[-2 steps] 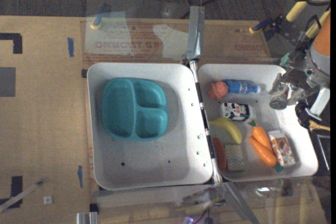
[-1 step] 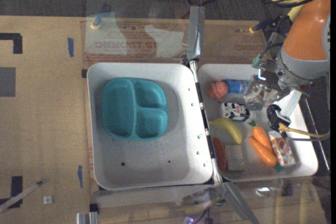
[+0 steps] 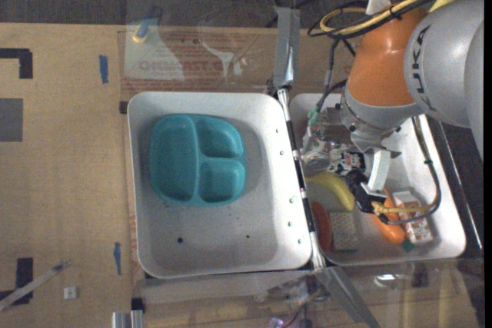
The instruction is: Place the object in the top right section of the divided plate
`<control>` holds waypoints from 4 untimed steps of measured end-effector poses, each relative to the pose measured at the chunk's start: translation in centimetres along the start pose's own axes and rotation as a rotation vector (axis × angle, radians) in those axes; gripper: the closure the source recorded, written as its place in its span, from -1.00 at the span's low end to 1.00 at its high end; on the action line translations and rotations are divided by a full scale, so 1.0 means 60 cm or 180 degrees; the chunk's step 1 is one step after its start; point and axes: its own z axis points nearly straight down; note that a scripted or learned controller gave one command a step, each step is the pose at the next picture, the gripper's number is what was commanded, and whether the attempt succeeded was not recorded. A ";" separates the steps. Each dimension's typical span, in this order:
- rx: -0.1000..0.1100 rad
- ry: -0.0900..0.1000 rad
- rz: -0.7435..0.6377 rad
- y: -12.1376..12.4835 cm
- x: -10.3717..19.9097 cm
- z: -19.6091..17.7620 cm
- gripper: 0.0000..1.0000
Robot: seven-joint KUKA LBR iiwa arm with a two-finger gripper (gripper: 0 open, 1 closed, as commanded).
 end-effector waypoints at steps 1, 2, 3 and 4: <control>-0.0029 -0.0004 -0.0237 0.123 0.093 -0.007 1.00; -0.0003 -0.0004 -0.1039 0.066 0.180 -0.005 1.00; -0.0003 -0.0005 -0.1526 -0.020 0.227 -0.053 1.00; -0.0007 -0.0006 -0.1899 -0.025 0.212 -0.061 1.00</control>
